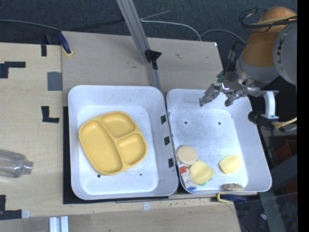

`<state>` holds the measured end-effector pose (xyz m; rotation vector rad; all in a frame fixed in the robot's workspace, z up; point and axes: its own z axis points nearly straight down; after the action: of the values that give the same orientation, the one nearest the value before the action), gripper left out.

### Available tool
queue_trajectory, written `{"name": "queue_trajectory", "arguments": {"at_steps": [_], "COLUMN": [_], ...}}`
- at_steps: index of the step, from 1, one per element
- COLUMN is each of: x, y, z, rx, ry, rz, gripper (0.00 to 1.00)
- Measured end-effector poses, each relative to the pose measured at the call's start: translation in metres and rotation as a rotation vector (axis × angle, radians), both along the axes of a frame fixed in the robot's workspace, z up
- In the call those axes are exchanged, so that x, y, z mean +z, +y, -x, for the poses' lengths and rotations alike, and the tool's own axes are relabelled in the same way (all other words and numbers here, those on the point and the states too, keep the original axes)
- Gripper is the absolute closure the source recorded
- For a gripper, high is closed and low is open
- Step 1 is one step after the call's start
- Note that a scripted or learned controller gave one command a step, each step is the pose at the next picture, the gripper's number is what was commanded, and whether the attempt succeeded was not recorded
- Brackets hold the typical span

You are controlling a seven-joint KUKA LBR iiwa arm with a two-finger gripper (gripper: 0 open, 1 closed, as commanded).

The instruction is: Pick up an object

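Approach step, nothing taken yet. Gripper (219,95) hangs over the far rim of the right bin (251,144), fingers (208,96) spread apart and bare, nothing between them. Candidate objects all sit at the opposite, near end of that bin, well apart from the fingers: a round tan disc (187,154), a yellow block (201,171) touching or just overlapping a small printed packet (186,177) beside it, a second yellow piece (230,164) off on its own, and a flat brownish item (233,187) against the near rim. The bin floor straight beneath the fingers is bare. Left bin (79,139) holds a yellow divided plate (112,141), farther still from the fingers and too broad for an easy pinch. Clear bottle (12,164) lies out on the bench, beyond both bins. Judgement: next move calls for a travel toward the near end of the right bin, then a descent with the jaws kept wide. The lone yellow piece looks the cleanest target, free on all sides; the disc, block and packet crowd each other and a finger could foul a neighbour.
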<state>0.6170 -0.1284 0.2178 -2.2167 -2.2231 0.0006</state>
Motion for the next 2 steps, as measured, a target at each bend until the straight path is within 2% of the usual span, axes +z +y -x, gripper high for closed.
{"name": "queue_trajectory", "arguments": {"at_steps": [1, 2], "x": [0.036, 0.015], "y": [0.02, 0.043], "z": [-0.025, -0.017], "rx": [0.002, -0.001], "ry": [-0.005, 0.002], "rz": [0.001, 0.002], "gripper": [0.0, 0.0]}}
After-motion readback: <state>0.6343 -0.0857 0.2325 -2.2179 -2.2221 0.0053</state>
